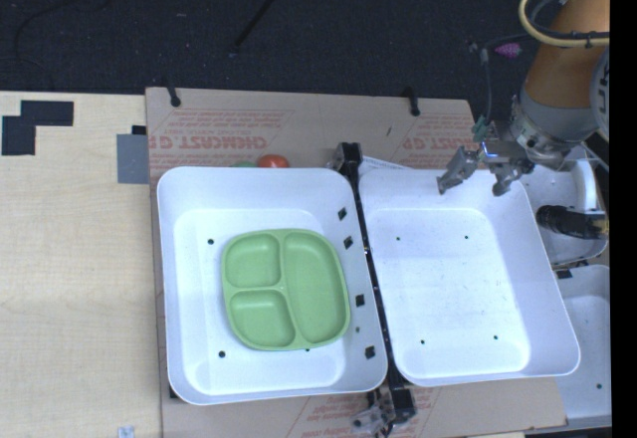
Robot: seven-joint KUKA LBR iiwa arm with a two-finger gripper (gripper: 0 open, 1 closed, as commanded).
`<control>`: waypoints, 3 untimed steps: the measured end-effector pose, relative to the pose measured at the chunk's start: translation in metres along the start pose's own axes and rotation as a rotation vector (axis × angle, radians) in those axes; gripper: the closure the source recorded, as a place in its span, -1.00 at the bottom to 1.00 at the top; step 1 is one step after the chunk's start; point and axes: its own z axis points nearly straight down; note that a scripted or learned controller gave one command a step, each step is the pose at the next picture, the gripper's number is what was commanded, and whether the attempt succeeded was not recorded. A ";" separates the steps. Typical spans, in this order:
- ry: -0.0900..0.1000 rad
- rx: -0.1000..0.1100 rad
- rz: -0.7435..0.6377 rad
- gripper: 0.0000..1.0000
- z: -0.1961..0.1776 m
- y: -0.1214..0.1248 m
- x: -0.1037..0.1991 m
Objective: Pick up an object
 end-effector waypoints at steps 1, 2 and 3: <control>-0.002 -0.014 -0.002 -1.00 -0.008 0.002 0.000; -0.001 -0.007 -0.001 -1.00 0.037 0.000 0.005; -0.001 -0.007 -0.001 -1.00 0.084 -0.007 0.001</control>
